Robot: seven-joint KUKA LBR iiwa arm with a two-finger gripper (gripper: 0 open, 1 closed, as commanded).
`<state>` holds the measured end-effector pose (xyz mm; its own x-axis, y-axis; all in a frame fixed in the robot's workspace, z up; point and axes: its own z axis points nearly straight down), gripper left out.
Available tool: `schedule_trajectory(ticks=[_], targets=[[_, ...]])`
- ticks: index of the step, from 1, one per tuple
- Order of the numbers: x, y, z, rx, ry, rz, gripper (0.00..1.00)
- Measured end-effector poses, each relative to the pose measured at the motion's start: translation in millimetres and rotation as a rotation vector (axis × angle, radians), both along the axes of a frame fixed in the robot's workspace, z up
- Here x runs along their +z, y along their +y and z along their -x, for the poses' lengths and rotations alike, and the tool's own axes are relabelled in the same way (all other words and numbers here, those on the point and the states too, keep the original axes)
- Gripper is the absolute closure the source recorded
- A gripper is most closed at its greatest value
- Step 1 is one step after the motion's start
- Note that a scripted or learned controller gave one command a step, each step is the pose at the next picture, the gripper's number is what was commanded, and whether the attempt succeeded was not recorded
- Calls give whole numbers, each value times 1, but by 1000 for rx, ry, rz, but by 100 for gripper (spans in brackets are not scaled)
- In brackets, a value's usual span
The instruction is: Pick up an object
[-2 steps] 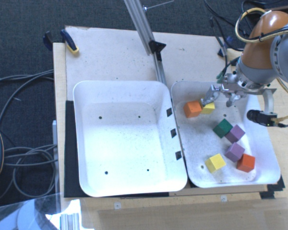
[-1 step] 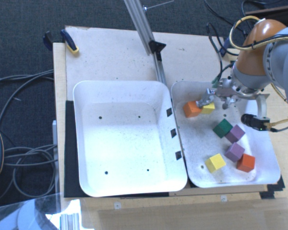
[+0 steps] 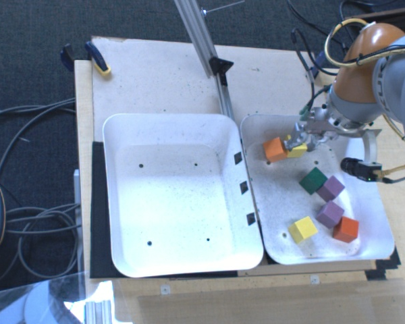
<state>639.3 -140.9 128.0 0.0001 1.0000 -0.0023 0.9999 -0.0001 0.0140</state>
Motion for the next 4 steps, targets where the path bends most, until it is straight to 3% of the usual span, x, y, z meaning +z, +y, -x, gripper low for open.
schedule_trajectory(ticks=[2,3,4], targets=[[115,10,-10,2,5,0,100],[117,10,-10,2,11,-1,100],[115,64,3,6,17,-5,100]])
